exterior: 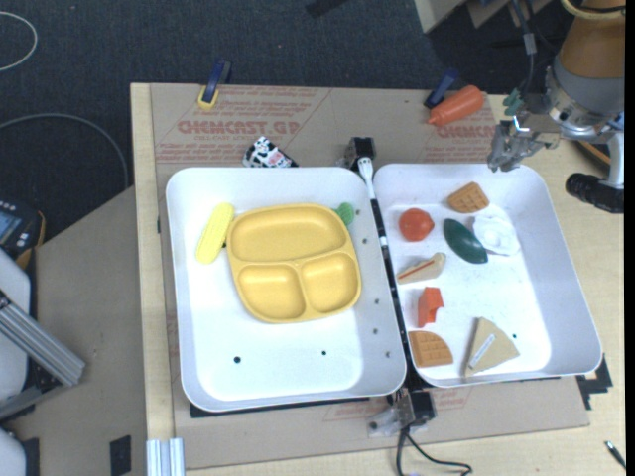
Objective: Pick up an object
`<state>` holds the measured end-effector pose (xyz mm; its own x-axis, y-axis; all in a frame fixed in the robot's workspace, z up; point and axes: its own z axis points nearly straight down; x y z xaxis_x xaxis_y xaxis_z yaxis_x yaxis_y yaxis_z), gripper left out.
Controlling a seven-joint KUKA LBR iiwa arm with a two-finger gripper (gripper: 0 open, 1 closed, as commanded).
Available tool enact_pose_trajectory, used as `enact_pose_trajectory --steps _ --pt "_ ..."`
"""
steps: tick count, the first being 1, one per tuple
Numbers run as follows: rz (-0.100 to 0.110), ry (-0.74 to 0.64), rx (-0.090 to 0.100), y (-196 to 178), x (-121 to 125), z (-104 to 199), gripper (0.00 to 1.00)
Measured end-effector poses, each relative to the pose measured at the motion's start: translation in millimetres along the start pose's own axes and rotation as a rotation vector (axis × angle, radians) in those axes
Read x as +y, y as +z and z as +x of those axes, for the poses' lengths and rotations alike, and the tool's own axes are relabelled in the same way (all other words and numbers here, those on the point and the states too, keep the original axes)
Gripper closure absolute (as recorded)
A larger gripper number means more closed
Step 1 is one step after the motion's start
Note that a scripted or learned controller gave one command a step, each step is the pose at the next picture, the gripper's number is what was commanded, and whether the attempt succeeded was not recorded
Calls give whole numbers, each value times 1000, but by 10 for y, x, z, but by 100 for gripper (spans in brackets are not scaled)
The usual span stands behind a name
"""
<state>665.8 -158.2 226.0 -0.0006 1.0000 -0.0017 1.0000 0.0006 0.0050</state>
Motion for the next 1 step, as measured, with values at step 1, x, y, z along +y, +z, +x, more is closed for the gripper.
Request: enact_pose_trajectory --steps 1 --pt "6 -4 3 -111 -56 528 100"
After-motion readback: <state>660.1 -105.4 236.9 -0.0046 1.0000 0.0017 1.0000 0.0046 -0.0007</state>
